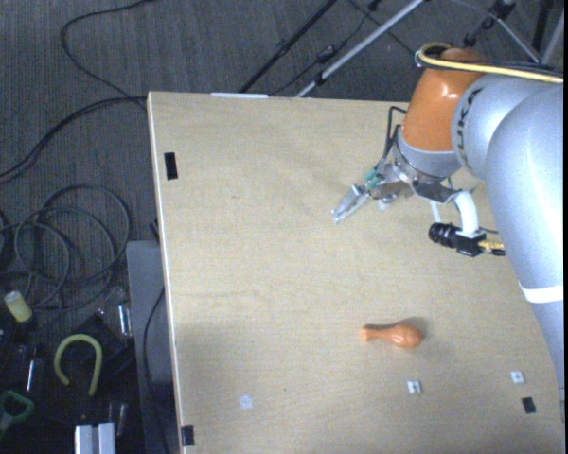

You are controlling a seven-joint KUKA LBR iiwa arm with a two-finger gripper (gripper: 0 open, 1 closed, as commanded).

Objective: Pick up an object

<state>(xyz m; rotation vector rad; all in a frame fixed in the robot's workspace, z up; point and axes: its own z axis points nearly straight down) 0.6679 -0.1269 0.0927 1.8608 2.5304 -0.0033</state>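
A small orange, pear-shaped object lies on its side on the beige bench top, towards the front right. My gripper hangs over the middle right of the bench and points left and down. It is well behind the orange object and apart from it. Behind the gripper rise the orange wrist band and the grey arm, which cover the bench's right side.
A black part with a yellow tip juts from the arm just below the wrist. Small black and white markers dot the bench surface. Cables and tools lie on the floor to the left, tripod legs behind.
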